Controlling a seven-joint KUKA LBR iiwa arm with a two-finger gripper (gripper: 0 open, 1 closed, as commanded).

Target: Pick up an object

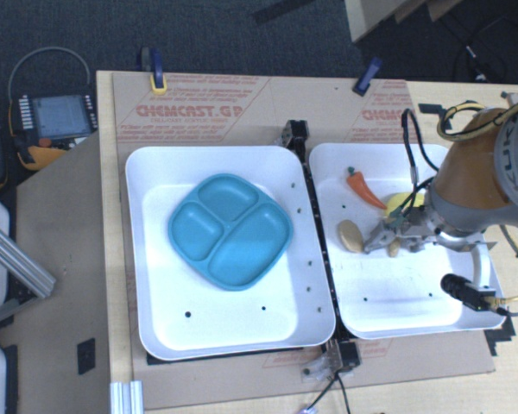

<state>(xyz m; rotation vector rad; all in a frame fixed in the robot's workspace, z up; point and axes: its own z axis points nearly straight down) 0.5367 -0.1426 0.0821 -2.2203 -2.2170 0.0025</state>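
The right white bin holds an orange toy carrot near its back, a tan oval piece left of centre and a yellow object partly hidden behind the arm. My gripper reaches in from the right, low over the bin floor, right beside the tan piece and just below the yellow object. Nothing shows between its fingertips. The arm's wrist covers whatever lies under it.
The left white bin carries a blue divided plate. A black divider with clamps runs between the bins. Cables loop over the arm at the right. A pendant lies off the bench at left.
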